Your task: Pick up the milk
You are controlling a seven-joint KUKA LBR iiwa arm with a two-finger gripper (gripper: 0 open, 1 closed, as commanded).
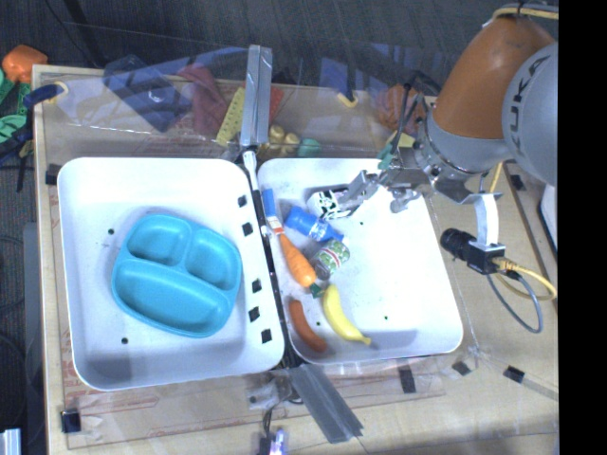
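Camera view, milk (325, 201), small black-and-white carton

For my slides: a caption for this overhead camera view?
Gripper over the milk in the right bin; blue tray in the left.

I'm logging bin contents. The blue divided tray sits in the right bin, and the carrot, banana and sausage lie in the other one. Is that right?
Not quite. The camera view shows the blue divided tray in the left bin, not the right. The carrot, banana and sausage do lie in the other one, the right bin.
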